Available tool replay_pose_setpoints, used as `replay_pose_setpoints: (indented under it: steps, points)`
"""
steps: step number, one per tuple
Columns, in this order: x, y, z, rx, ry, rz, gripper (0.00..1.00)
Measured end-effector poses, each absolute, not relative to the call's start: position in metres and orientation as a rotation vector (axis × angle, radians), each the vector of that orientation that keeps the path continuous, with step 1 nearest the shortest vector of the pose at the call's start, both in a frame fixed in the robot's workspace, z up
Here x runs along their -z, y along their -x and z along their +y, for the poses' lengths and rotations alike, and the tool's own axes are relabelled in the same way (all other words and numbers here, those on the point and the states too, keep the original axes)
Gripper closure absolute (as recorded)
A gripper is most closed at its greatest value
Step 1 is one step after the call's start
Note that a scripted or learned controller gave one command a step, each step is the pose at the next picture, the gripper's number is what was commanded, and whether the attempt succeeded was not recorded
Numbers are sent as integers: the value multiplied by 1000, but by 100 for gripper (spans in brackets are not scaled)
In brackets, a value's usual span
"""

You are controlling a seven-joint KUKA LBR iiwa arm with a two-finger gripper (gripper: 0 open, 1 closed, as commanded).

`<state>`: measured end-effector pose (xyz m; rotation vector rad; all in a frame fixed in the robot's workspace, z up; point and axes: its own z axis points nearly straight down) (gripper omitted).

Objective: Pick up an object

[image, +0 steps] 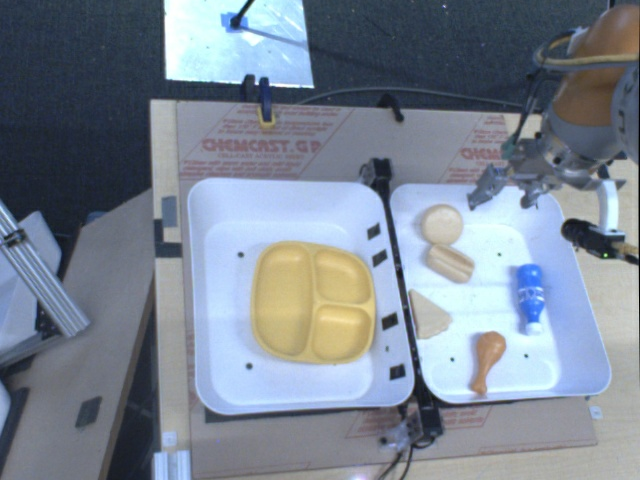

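Observation:
The right bin holds a round bun, a hot-dog-like roll, a tan wedge like a sandwich slice, a drumstick and a blue bottle. My gripper hangs over the bin's far edge, up and to the right of the bun, its two fingers spread apart with nothing between them.
The left bin bears a yellow divided plate. A black hinge strip runs between the bins. A metal sheet lies at the back, and an aluminium rail sits at the left.

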<state>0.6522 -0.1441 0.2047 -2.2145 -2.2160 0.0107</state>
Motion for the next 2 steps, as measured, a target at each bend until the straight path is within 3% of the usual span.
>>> replay_pose_setpoints:
  steps: [1,2]
  points:
    - [-213,-655,-144,1,2219,-2226,0]
    - [-171,-654,-147,-1,2220,-2223,0]
